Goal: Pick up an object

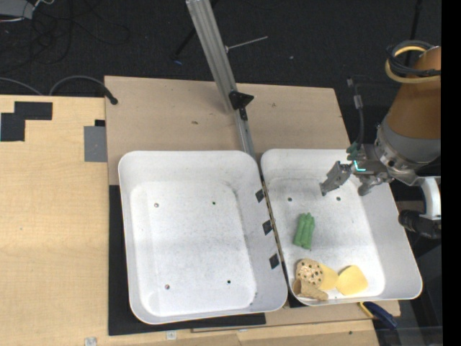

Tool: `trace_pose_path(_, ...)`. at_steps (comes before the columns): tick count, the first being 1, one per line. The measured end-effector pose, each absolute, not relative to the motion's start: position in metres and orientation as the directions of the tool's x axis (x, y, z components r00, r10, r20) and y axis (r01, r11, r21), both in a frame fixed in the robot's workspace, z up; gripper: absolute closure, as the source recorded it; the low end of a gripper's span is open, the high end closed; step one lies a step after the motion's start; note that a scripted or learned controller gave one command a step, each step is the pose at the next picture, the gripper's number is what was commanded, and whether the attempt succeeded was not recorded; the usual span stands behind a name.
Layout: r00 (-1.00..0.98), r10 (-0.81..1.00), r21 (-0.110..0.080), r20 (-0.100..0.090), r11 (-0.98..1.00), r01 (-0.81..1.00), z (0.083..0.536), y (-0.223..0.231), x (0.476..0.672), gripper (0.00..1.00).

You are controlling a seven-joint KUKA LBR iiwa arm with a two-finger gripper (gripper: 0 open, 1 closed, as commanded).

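Observation:
In the right bin [382, 222], a green ridged object [305, 231] lies near the middle. At the bin's front edge sit a speckled tan cookie-shaped piece [310, 272] and a yellow chunk [352, 281], close together. My gripper [351, 183] hangs over the back part of this bin, up and to the right of the green object. Its two dark fingers are spread apart and nothing sits between them.
The left bin [137, 193] sits beside the right one, with black clips [267, 225] along the shared wall. A slanted aluminium rail [216, 56] runs from the back down to the bins' junction. Wooden bench surface [50, 207] lies to the left.

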State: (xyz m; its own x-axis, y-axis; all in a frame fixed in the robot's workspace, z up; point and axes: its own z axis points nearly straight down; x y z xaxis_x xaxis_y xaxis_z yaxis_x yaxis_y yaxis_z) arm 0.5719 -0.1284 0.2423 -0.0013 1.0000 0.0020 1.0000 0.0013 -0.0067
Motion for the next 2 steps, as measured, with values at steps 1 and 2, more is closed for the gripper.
trace_pose_path(1, 0.001, 1.000, -0.003, 0.001, -0.001, 1.000, 0.244, -0.129, 0.572, 0.00)
trace_pose_path(2, 0.001, 1.000, -0.008, 0.002, -0.001, 1.000, 0.190, -0.123, 0.578, 0.00)
